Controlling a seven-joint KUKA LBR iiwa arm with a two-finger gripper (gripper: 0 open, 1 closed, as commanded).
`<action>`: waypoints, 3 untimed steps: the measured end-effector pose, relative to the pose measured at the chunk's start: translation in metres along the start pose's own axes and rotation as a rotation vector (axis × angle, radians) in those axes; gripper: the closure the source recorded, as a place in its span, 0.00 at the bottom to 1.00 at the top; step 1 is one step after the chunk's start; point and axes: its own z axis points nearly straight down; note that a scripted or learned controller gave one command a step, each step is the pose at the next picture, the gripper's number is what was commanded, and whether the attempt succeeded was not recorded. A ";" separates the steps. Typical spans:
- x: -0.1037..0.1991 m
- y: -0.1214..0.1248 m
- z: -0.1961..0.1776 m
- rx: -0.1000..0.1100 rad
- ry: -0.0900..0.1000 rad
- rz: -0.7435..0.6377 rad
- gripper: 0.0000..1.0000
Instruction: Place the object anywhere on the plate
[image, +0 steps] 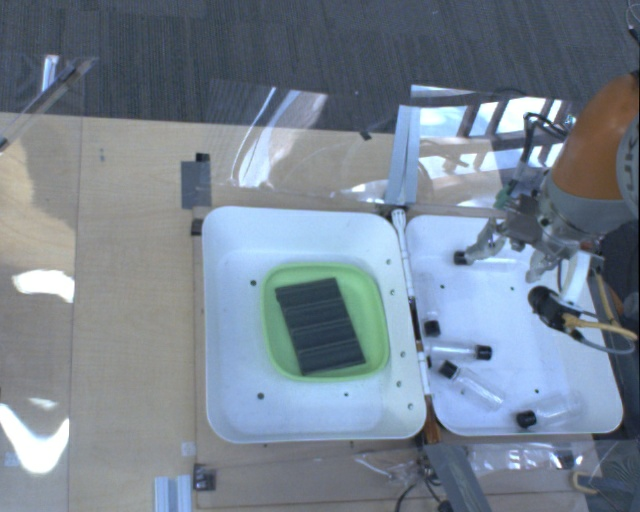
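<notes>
**A:** Pale wood tabletop (110, 300) fills the left half of the scene, with dark ribbed flooring (250, 50) running along the far edge. What sits on it?

**B:** Two shallow white bins, side by side and touching along a central seam. At the middle of the left bin (225, 400) sits a lime-green plate (372, 310), square with rounded corners. A dark grey ribbed slab (319, 326) lies flat on the plate, slightly turned, well within the rim.

**A:** And the right bin (590, 400)?

**B:** Small clear vials with black caps lie scattered on its floor. One capped tube (458, 351) lies lengthwise near the seam, a second tube (470, 384) rests at a slant just nearer the camera, and a loose black cap (431, 327) sits close to the dividing wall. Another black-capped piece (527, 419) lies toward the near right corner.

**A:** Where is the arm?

**B:** Reaching in from the right, orange band (600, 135) over grey wrist, above the far part of the right bin. The claw (505, 250) hangs there with its two fingers splayed wide; nothing shows between them. One fingertip (463, 257) ends in a dark pad close to the bin floor.

**A:** So the slab?

**B:** On the plate, in the left bin, well apart from the claw.
</notes>
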 end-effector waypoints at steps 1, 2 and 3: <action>-0.069 -0.030 0.009 0.003 -0.003 0.019 0.00; -0.107 -0.062 -0.011 0.001 -0.003 -0.060 0.00; -0.108 -0.061 -0.066 -0.003 -0.004 -0.010 0.00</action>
